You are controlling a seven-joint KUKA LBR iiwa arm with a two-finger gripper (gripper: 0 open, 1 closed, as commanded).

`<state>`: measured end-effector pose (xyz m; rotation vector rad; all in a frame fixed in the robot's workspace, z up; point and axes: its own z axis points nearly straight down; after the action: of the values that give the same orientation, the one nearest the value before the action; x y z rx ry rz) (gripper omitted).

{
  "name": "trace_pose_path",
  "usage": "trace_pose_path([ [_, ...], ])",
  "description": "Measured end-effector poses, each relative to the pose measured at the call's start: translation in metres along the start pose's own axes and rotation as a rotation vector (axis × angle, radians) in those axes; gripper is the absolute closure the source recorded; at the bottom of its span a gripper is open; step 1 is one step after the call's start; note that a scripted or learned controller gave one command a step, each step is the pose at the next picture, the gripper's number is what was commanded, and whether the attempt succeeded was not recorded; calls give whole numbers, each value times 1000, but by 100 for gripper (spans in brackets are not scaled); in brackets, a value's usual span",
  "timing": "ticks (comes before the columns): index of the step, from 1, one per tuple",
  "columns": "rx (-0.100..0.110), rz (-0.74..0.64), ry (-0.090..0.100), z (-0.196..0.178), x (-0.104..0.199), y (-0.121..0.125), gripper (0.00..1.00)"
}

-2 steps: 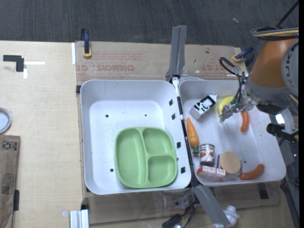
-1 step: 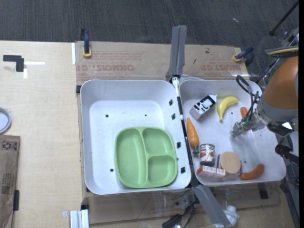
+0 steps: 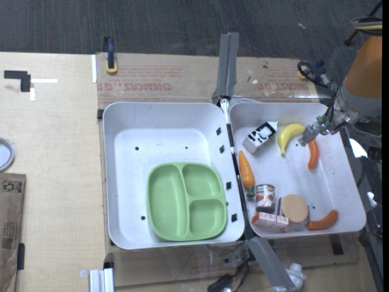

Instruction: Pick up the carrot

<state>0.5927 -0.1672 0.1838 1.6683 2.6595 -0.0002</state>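
Camera view, pale wooden bench (image 3: pixel 55 132), dark carpet (image 3: pixel 152 11) behind, two white bins (image 3: pixel 121 163), tool (image 3: pixel 313 132) state unclear

Green plate (image 3: pixel 187 201) in left bin (image 3: pixel 121 163) (3 compartments); banana (image 3: pixel 289 135) right

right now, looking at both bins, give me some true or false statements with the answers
1. The carrot lies in the right bin, along its left wall. True.
2. The green plate sits in the right bin. False: it sits in the left bin.
3. The gripper is over the carrot. False: it is near the banana, at the right bin's far side.
4. A small can stands just below the carrot's tip in the picture. True.
5. The banana lies on the green plate. False: it lies on the right bin's floor.
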Motion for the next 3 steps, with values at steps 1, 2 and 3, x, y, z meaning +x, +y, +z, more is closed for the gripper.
trace_pose_path([
  [1,1,-108,1,92,-22,-70,100],
  [2,1,-25,1,9,0,-28,100],
  [3,1,272,0,82,-42,-13,100],
])
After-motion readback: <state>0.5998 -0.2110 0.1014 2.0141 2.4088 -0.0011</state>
